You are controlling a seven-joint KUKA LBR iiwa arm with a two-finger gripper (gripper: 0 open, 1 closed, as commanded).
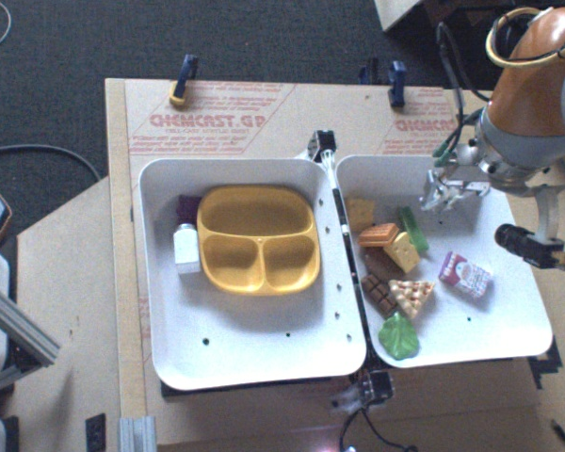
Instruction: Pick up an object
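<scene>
My two-finger gripper (444, 196) hangs over the right shallow white plastic bin (508, 332), near its 12 o'clock edge. The metal fingertips (437, 199) point down with a small gap between them, slightly spread, nothing pinched. My grey arm with its orange band (532, 59) comes in from 2 o'clock.

Pickable stuff is all in the right bin, mostly its 9 o'clock half: a tan toy bread slice (361, 214) by the divider, a brown-orange layered toy block (379, 235) touching a yellow toy cheese wedge (404, 250), and a green toy pepper strip (413, 229) at 7 o'clock of my gripper, close to it. Below: a dark brown toy chocolate bar (379, 293), a tan toy pizza slice (411, 295) just beside it, and a green toy leaf (399, 337) at 6 o'clock. A small red-and-white toy carton (465, 276) lies apart, nearer the bin's centre.

The left white bin (169, 347) holds a yellow three-compartment plastic tray (258, 239). At the tray's 9 o'clock is a small white bottle (186, 248), with a dark purple item (188, 205) above it, partly hidden.
</scene>
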